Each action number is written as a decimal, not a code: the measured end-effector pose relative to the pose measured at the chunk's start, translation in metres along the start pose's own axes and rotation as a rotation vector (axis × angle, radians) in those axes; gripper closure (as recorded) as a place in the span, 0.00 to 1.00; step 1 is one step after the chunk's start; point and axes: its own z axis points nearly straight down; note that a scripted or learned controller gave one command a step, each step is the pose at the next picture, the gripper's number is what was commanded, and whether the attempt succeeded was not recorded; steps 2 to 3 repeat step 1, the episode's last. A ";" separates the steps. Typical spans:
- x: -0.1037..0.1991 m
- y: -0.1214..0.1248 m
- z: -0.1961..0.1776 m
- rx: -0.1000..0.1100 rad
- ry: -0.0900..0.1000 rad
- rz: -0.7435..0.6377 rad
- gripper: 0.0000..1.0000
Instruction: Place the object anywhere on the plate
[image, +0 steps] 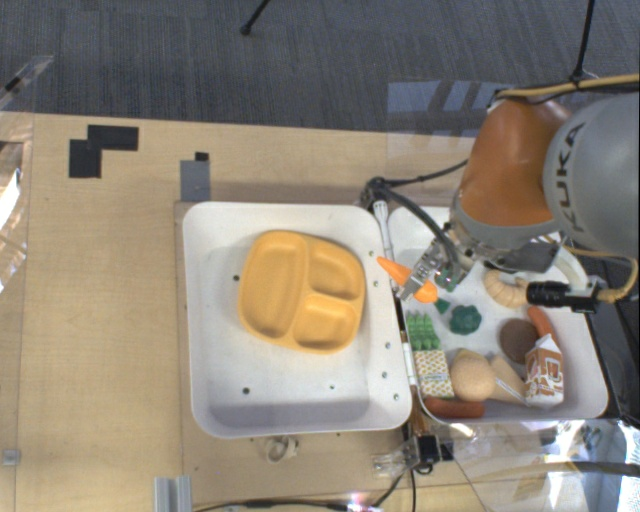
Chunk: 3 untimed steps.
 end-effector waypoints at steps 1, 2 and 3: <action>0.000 0.000 0.000 0.000 0.000 0.000 0.00; 0.000 0.000 0.000 0.000 0.000 0.000 0.00; 0.000 0.000 0.000 0.000 0.000 0.000 0.00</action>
